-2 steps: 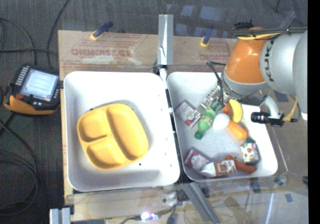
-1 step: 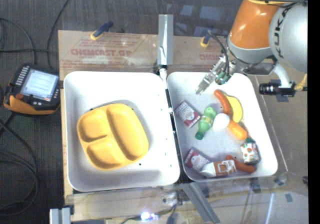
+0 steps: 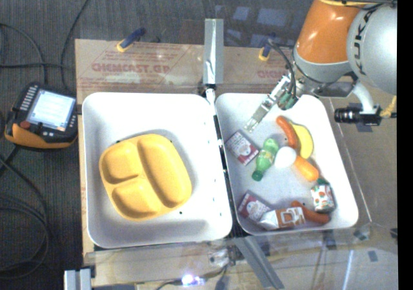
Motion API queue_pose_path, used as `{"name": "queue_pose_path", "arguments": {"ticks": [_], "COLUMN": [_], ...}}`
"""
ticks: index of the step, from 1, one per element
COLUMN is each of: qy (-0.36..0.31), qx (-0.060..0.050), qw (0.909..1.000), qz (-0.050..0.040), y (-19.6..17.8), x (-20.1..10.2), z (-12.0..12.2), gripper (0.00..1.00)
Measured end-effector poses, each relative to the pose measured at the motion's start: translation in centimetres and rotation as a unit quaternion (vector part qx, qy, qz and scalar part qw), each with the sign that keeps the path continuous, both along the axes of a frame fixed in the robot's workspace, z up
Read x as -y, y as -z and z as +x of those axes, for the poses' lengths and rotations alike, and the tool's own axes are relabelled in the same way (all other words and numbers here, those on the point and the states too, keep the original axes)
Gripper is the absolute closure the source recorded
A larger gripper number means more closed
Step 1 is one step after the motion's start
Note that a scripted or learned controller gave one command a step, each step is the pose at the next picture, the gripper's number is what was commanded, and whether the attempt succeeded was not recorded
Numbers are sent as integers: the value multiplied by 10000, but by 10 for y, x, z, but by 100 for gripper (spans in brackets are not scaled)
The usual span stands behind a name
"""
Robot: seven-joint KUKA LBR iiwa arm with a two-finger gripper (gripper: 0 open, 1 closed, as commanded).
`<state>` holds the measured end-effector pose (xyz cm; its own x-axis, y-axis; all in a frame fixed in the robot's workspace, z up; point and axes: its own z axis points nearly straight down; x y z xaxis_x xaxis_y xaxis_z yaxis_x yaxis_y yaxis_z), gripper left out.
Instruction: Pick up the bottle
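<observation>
The green bottle (image 3: 265,159) lies on its side near the middle of the right bin (image 3: 341,153), its cap end pointing toward the lower left and its body slanting up to the right. A white egg (image 3: 286,157) touches its right side, and a small red and white packet (image 3: 241,146) sits just beside it on the left, close to the wall that divides the two bins. Above and to the right of the bottle lie an orange sausage (image 3: 286,128) and a yellow banana (image 3: 304,141), with a carrot (image 3: 306,168) just below the egg. Along the near edge of the bin rest a second packet (image 3: 253,207), a carton (image 3: 288,217) and a small box (image 3: 322,196), so the lower right corner is crowded. The open floor of this bin is the strip below the bottle and the patch in the upper left corner. The claw (image 3: 258,114) hangs over that upper left patch, well inside the rim and apart from the bottle, reaching down from the grey and orange arm (image 3: 335,20) at the right; its fingers are thin and seen at a slant, and whether they are apart or together cannot be told. Nothing is between them. The left bin (image 3: 97,217) holds a yellow divided tray (image 3: 146,175) set near its middle, with bare white floor all round it. A handheld controller (image 3: 44,116) rests beside the bench (image 3: 142,66), off the left bin's outer edge.
</observation>
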<state>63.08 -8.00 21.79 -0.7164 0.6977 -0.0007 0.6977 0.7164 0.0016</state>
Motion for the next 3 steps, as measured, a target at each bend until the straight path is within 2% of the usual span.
{"name": "queue_pose_path", "arguments": {"ticks": [1, 2, 3], "qy": [476, 17, 20], "qx": [30, 129, 193], "qw": [9989, 9999, 9998], "qz": [-3, -30, -40], "y": [113, 123, 109], "x": [46, 37, 38], "z": [-28, -80, -77], "gripper": [0, 0, 100]}}
